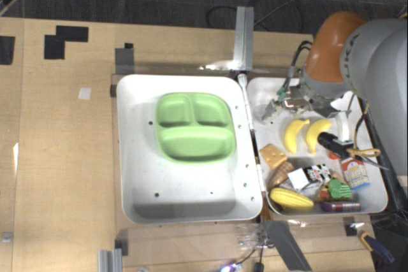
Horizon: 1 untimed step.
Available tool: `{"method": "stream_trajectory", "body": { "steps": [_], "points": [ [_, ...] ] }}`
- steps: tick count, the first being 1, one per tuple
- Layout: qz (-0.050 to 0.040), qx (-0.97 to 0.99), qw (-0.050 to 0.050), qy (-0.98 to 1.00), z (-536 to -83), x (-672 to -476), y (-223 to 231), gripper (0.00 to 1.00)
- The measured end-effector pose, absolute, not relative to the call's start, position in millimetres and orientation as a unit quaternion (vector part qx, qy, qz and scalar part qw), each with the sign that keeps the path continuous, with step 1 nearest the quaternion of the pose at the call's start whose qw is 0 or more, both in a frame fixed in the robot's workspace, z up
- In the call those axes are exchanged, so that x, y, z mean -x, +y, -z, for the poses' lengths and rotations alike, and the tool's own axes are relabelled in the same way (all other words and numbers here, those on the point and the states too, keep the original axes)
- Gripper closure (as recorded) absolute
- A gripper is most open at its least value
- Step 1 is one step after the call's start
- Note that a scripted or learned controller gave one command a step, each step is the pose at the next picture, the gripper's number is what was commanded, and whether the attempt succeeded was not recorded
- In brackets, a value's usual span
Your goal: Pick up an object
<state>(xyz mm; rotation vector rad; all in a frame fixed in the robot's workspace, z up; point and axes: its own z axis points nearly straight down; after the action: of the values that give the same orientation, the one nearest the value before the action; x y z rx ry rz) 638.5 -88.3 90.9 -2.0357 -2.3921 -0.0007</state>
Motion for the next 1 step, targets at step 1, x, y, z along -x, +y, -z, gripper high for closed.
{"method": "stream_trajectory", "body": {
  "steps": [1],
  "points": [
    [0.0039, 0.627, -0.005, -0.779, -89.5, -594.2, -122.8, 0.0]
  ]
}}
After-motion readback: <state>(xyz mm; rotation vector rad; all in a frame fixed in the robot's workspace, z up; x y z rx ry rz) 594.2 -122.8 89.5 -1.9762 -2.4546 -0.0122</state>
